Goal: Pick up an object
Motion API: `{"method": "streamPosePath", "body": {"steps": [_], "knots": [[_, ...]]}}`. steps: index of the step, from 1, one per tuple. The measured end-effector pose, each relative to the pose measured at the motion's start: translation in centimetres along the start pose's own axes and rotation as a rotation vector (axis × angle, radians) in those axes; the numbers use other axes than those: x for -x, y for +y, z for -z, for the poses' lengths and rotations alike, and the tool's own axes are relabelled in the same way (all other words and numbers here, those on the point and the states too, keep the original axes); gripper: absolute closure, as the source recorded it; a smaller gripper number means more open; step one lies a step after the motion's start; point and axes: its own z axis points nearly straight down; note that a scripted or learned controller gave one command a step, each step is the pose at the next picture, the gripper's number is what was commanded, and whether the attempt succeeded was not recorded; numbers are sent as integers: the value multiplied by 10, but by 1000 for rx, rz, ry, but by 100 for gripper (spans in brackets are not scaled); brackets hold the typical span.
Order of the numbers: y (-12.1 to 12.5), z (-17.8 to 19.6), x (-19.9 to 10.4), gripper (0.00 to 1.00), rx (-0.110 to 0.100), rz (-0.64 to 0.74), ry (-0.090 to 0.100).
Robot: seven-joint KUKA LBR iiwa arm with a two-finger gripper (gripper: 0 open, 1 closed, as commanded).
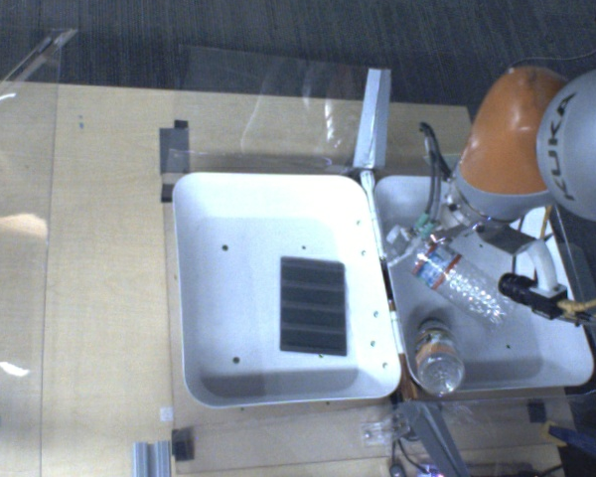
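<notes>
Tool low in the right bin, just above the lying bottle; its opening can't be read. Best centre over the bottle's body before closing.

Clear glossy plastic bottles, smooth white plastic bins, matt black ribbed pad.

Light wooden bench, carrying two shallow white bins side by side. Left bin sits square near bench centre; right bin touches it along one edge. Small dark brackets on the bench surface at the left bin's corners. Clear panel behind.
</notes>
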Motion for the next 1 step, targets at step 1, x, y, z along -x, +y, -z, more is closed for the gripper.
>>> {"method": "streamPosePath", "body": {"steps": [1], "knots": [[-11,-2,-2,100,-3,-152,1]]}}
